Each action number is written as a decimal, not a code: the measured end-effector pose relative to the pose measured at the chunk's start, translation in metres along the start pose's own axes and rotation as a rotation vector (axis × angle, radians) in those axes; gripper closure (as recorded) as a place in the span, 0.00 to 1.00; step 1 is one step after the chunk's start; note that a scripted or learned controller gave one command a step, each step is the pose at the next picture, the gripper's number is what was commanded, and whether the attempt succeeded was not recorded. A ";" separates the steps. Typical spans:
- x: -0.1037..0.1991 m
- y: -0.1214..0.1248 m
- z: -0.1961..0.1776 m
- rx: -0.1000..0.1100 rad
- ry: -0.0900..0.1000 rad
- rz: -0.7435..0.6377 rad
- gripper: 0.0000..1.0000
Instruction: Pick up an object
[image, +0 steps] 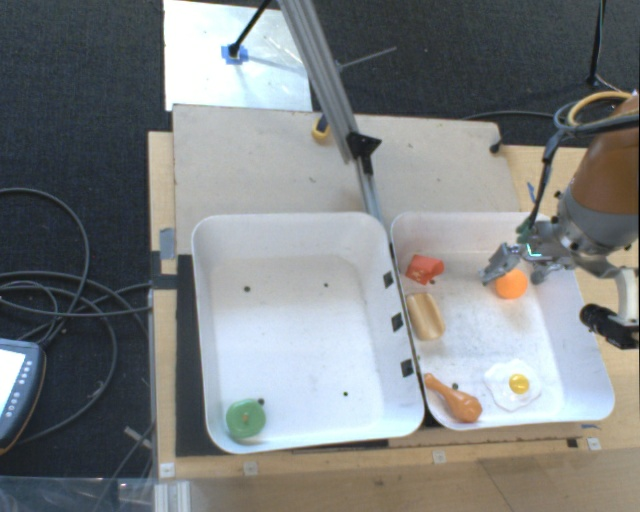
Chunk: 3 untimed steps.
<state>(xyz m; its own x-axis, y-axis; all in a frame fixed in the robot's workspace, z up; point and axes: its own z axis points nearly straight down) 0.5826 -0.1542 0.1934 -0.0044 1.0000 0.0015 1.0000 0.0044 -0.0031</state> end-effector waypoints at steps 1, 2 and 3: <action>0.000 0.001 -0.002 -0.004 -0.001 0.001 0.00; -0.009 -0.004 0.051 0.001 -0.001 0.005 0.00; -0.009 -0.005 0.104 0.001 0.000 0.004 0.00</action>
<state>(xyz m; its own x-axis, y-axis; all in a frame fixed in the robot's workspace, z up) 0.5776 -0.1629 0.0897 -0.0009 1.0000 0.0013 1.0000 0.0009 -0.0040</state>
